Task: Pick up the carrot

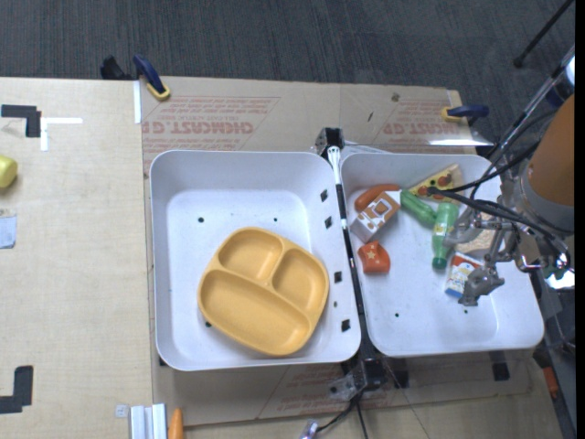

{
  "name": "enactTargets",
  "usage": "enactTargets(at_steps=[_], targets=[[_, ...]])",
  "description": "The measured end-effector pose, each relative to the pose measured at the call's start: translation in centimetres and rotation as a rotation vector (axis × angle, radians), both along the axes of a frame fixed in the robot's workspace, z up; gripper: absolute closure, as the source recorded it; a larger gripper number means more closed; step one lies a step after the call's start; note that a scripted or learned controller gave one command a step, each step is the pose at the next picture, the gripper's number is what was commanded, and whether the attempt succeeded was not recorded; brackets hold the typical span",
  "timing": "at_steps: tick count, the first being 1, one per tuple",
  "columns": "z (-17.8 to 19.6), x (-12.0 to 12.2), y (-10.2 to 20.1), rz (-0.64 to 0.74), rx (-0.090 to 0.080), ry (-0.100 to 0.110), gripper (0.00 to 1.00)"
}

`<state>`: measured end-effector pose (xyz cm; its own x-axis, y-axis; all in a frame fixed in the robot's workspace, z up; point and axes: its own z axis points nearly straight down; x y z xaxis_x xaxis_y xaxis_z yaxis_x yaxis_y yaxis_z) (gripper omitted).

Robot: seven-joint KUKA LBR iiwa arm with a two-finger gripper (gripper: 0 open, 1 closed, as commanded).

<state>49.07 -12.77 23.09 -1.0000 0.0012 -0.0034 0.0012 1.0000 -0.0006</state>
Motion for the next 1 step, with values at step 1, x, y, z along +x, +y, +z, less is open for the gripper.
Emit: enactTargets(at_steps=[1], targets=[[2.03,-1.03,7.21,-0.165,0.001,-0.002,0.0]])
